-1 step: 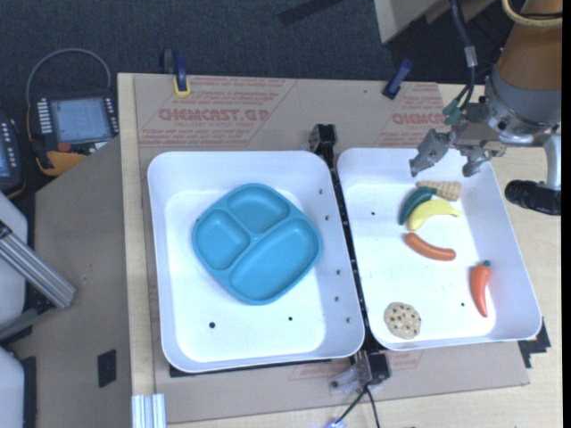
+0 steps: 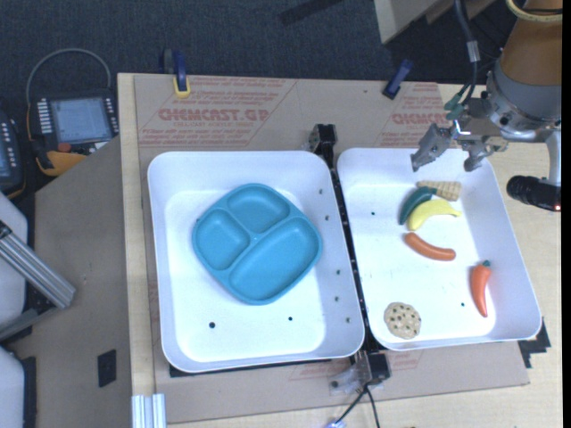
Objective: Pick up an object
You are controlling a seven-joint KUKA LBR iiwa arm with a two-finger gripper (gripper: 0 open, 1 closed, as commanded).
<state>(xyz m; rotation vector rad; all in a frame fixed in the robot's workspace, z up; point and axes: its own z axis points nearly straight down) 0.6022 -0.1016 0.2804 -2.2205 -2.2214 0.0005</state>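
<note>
Where cardboard (image 2: 268, 105) shows, two white bins (image 2: 178, 239)

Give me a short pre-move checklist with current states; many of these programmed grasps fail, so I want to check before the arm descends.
1. Gripper open: ok, fingers spread, nothing between them.
2. Gripper over right bin: ok, at its far edge.
3. Nearest target free: not ok, cracker, banana and green piece crowd together.
4. Isolated options: ok, carrot and cookie lie apart.
5. Height above items: cannot tell.
</note>
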